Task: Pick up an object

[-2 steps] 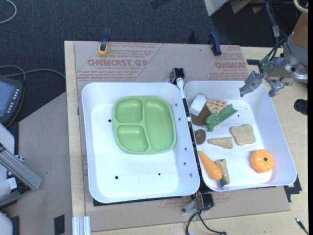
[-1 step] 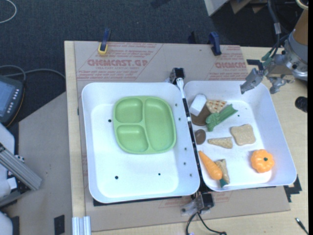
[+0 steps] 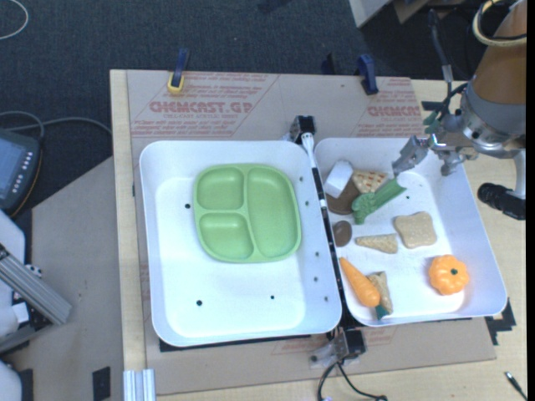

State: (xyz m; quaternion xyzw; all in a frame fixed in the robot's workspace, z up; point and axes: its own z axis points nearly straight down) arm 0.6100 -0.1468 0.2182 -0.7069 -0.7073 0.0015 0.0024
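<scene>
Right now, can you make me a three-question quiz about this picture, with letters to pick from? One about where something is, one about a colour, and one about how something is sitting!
1. Where is the green divided plate?
A. In the left bin
B. In the right bin
C. On the floor

2. What colour is the little pumpkin?
A. Blue
B. Orange
C. Purple

3. How is the carrot placed?
A. Standing on its tip
B. Hanging from the gripper
C. Lying flat in the right bin

Answers:
1. A, the plate sits in the middle of the left bin.
2. B, it is bright orange, near the right bin's front corner.
3. C, it lies on the bin floor beside the divider, far from the gripper up at the bin's back edge.
</scene>
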